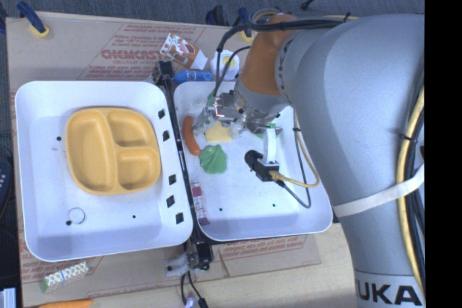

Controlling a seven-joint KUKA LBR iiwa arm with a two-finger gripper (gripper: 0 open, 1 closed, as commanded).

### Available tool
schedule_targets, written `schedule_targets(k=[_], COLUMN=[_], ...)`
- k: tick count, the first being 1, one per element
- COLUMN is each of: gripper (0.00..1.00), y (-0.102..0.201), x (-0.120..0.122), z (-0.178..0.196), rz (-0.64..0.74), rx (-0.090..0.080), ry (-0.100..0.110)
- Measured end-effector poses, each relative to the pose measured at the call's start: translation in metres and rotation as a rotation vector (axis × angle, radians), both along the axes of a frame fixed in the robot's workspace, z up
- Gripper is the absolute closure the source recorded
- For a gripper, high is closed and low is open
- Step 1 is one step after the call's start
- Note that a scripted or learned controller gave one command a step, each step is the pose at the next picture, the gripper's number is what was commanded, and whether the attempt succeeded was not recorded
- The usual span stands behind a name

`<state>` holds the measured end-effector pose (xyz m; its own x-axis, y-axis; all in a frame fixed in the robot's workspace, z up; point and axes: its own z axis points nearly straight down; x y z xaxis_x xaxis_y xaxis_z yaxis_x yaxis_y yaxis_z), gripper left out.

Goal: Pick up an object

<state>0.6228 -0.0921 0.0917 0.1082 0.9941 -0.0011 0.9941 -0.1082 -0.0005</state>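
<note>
Yellow item (216, 133) beneath tool (225, 114)

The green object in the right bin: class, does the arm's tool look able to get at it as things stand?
Probably yes. The green object lies open on the right bin's floor, nothing on top of it. The tool is just above it in the view, over a yellow piece; an orange object lies beside.
</note>
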Motion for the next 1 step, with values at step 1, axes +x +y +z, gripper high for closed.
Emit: schedule_targets(k=[1], gripper=[1.0], y=[0.0003], x=[0.0003], z=[0.0101], rz=[0.004], rx=[0.0], ry=[0.0])
